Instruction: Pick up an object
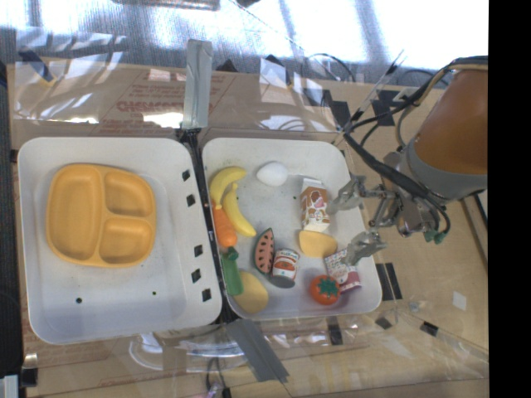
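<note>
while the grey arm reaches in from the right, its gripper (355, 217) hangs spread wide over the right edge of the right bin (274, 152), nothing between its fingers, one fingertip near the small carton (314, 207), the other by the packet (342, 270). in that bin lie a banana (231, 197), a white egg (271, 173), a carrot (225, 230), a watermelon slice (264, 251), a small can (285, 266), a yellow wedge (317, 243), a tomato (325, 289) and a lemon (253, 293). the left bin (50, 305) bears a yellow divided tray (101, 214).
</note>
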`<action>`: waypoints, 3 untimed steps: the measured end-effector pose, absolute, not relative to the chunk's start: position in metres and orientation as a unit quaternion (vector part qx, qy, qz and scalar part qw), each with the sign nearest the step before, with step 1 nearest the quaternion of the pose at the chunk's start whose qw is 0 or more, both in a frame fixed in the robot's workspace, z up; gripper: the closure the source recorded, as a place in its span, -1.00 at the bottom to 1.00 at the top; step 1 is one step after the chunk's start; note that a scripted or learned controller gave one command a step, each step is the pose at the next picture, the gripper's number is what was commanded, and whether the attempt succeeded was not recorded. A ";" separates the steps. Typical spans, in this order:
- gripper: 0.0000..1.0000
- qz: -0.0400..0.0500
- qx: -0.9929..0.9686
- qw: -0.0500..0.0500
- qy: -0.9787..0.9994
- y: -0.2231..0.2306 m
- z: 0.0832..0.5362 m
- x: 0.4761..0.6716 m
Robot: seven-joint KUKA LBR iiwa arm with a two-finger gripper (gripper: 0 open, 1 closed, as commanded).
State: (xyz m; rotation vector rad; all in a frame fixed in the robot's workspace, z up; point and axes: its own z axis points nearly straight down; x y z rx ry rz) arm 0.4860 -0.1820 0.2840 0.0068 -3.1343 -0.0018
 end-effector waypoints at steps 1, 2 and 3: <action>-1.00 -0.002 0.002 0.006 -1.000 -0.170 0.204 0.538; -1.00 -0.003 0.075 0.006 -0.997 -0.172 0.099 0.581; -1.00 -0.002 0.081 0.002 -0.997 -0.209 0.089 0.523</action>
